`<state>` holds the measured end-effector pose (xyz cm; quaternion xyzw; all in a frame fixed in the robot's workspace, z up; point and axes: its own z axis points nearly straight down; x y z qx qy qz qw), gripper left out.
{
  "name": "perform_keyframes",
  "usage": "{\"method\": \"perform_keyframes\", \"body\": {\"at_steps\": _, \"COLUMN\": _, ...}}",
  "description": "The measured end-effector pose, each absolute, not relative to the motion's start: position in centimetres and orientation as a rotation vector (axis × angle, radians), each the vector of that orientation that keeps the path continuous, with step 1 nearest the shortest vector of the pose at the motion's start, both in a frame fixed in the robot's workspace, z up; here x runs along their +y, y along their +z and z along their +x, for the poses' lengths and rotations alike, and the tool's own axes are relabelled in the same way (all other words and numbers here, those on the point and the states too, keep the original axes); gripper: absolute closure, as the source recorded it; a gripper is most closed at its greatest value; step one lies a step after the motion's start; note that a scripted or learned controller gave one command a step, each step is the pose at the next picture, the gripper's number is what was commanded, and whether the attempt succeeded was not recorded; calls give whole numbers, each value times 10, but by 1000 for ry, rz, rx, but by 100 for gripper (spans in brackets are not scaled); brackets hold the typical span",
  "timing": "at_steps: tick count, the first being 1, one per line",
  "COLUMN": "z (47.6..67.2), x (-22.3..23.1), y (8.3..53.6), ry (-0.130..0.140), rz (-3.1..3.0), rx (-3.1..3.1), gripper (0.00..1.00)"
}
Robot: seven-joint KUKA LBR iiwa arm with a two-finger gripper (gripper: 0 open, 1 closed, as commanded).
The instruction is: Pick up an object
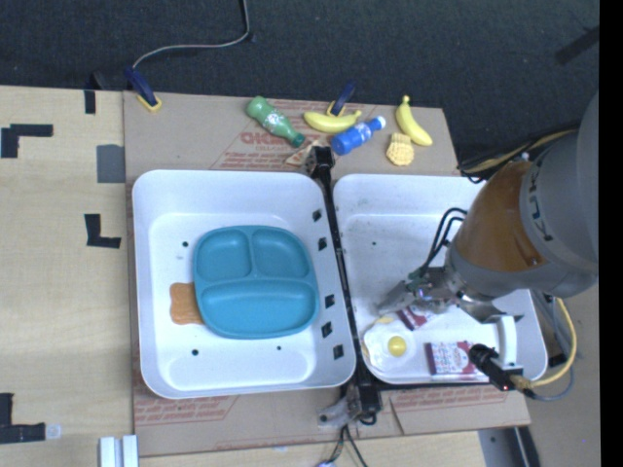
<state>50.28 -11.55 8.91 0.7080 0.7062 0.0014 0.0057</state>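
Tool (414,298) low in right bin (389,207), arm (526,227) slanting from right.

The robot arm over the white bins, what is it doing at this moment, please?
The grey arm reaches from the right into the right bin, and its gripper is low over the bin floor, just above a fried-egg toy and a small red-and-white packet. Nothing is visibly between its fingers, so no object is picked up yet. The left bin holds a blue divided plate with an orange piece at its left edge. Toy bananas and bottles lie on the cardboard behind the bins.
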Motion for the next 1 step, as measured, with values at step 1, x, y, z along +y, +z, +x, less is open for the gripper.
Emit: {"method": "perform_keyframes", "body": {"at_steps": 1, "z": 506, "x": -115, "y": 101, "ry": 14, "rz": 2213, "rx": 2209, "gripper": 100}}
